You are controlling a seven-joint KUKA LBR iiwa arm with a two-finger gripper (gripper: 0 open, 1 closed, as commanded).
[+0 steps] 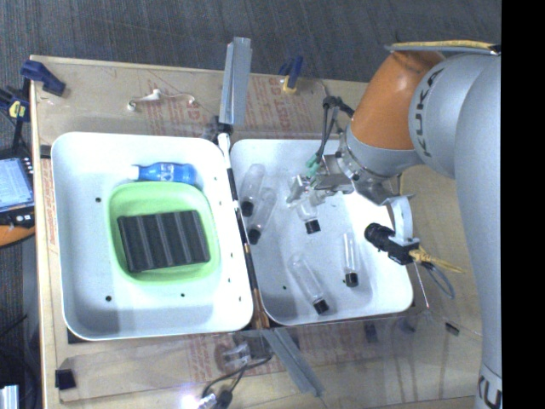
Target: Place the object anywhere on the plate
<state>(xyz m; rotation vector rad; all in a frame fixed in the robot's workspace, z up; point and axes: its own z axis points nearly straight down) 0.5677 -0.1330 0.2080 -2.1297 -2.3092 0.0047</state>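
A worktop [111, 83] seen from above carries 2 shallow white bins side by side. The left bin [72, 228] holds a green plate [157, 198] with a dark ridged rack [162, 239] lying on it; a blue bottle [166, 173] lies just behind the plate, touching its far rim. The right bin [387, 292] holds several clear tubes with black caps, scattered: 1 [253, 190] near the left wall, 1 [307, 281] near the front, 1 [349, 261] toward the right. A grey arm [451, 92] with an orange band reaches in from the right, its gripper [308, 190] low over the right bin's far part, above another clear tube [308, 216]. I cannot tell how wide the gripper stands, or whether it holds anything
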